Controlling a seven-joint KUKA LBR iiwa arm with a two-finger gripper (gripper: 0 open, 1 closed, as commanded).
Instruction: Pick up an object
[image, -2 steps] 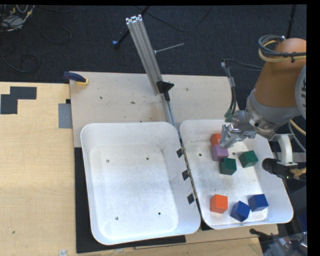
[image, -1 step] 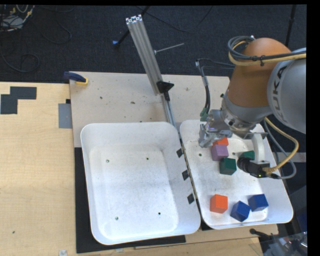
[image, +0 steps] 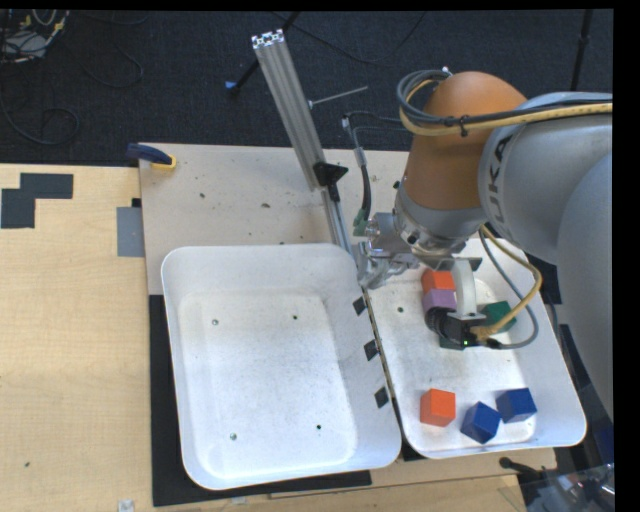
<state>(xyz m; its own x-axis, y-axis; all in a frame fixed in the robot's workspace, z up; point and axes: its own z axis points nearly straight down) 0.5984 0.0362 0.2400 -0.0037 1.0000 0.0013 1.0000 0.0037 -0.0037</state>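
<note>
While the big grey arm (image: 560, 180) hangs over the far end of the right bin (image: 562, 432), you can't really make out the business end. The gripper (image: 383, 258) shows as a bit of shiny metal under the orange band, low over the bin's far-left corner and right by the seam where the two bins meet. You can't tell if it's open or closed, and nothing shows as held in it.

Your pickable stuff is all in the right bin. A purple block (image: 438, 298) sits just right of the gripper, tucked under the wrist, with a scrap of orange-red touching its far side that's too hidden to call. Down at the near end you've got an orange cube (image: 437, 407), then a blue cube (image: 481, 421) just beside it. A second blue cube (image: 516, 404) touches or nearly touches the first one, close to the near rim.

Edge-wise, the gripper is crowded. It has the bin's raised rim and a row of small black tabs (image: 370, 350) along the seam on one side. A tilted aluminium post (image: 290, 110) comes down to almost the same spot from the far side. The open room is the bare white floor in the middle of the right bin, between the purple block and the three cubes. You also have the whole wide floor of the left bin (image: 175, 275), which is just white with dark specks.
</note>
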